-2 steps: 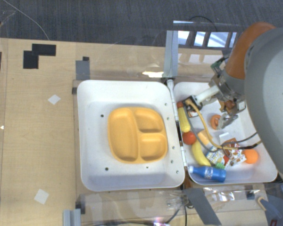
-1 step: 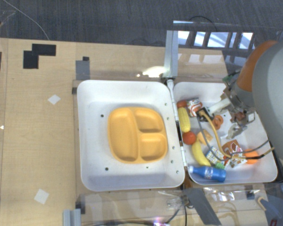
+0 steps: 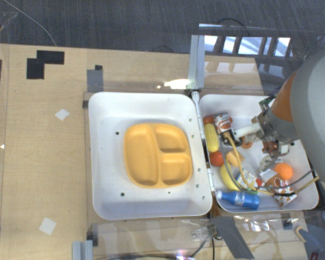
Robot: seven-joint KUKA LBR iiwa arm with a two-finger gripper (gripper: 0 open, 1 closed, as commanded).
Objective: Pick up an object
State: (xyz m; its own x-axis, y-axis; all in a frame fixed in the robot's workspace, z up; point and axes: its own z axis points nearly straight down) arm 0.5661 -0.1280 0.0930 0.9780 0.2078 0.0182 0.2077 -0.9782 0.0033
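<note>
One arm (image 3: 309, 107) reaching over right bin (image 3: 303, 199), pincer (image 3: 272, 145) lowered, grip unclear

- This looks like a robotics lab, not a home or a kitchen.
- A pale wooden bench (image 3: 38, 161) stands on dark grey carpet (image 3: 124, 10), with black tape marks (image 3: 43, 63) stuck on its top.
- Two shallow white bins, left (image 3: 105, 145) and right (image 3: 303, 194), sit side by side, held in place by metal brackets (image 3: 196, 64).
- A grey industrial arm (image 3: 317, 107) with an orange band reaches in from the right.
- Loose cables (image 3: 206, 242) trail along the bench's near edge.
- The food in the right bin looks like plastic toys: a corn cob (image 3: 210, 136), a banana (image 3: 227, 175).
</note>
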